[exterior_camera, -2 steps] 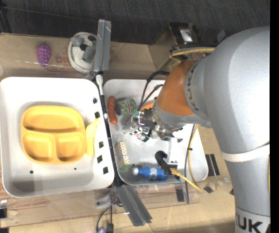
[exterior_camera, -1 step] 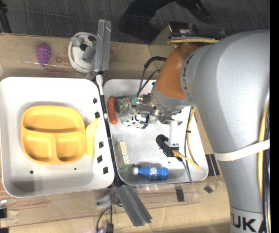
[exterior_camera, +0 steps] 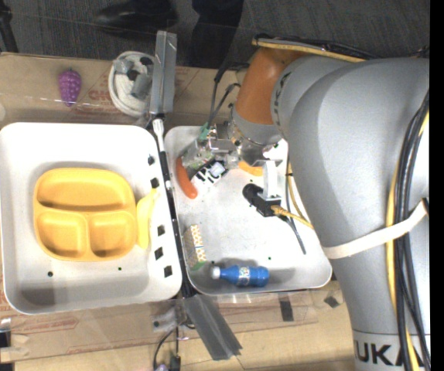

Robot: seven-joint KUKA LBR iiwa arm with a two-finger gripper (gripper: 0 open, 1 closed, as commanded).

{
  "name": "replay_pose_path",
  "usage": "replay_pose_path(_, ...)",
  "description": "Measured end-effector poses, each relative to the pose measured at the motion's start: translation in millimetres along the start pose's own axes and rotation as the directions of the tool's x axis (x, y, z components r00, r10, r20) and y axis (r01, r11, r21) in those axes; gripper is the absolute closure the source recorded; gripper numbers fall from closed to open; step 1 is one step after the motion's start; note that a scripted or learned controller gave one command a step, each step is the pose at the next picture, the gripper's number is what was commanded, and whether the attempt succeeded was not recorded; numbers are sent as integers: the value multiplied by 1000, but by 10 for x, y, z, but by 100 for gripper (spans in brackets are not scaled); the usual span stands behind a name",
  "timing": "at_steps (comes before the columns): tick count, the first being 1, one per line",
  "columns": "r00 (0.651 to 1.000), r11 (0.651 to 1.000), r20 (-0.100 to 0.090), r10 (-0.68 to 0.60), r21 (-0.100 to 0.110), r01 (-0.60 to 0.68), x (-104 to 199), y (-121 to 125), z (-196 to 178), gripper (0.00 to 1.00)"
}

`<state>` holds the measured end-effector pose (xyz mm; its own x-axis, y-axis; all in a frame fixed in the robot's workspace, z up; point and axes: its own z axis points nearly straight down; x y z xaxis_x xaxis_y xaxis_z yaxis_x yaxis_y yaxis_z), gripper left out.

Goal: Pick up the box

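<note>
My tool (exterior_camera: 210,151) hangs low over the far corner of the right bin (exterior_camera: 315,265), because the clutter gathers there: an orange, carrot-like piece (exterior_camera: 186,181) and a small black-and-white item (exterior_camera: 213,172) just beside it. The flat speckled box (exterior_camera: 195,246) leans on the bin's left wall, well apart from my tool, near a blue bottle (exterior_camera: 240,274). My arm (exterior_camera: 346,153) hides the bin's right side, and I cannot tell how the tool is set.
</note>
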<state>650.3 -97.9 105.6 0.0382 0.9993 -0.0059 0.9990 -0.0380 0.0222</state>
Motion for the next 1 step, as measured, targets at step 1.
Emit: replay_pose_path(1,998,998,-1,-69,-13,69,26,-455,-16,0)
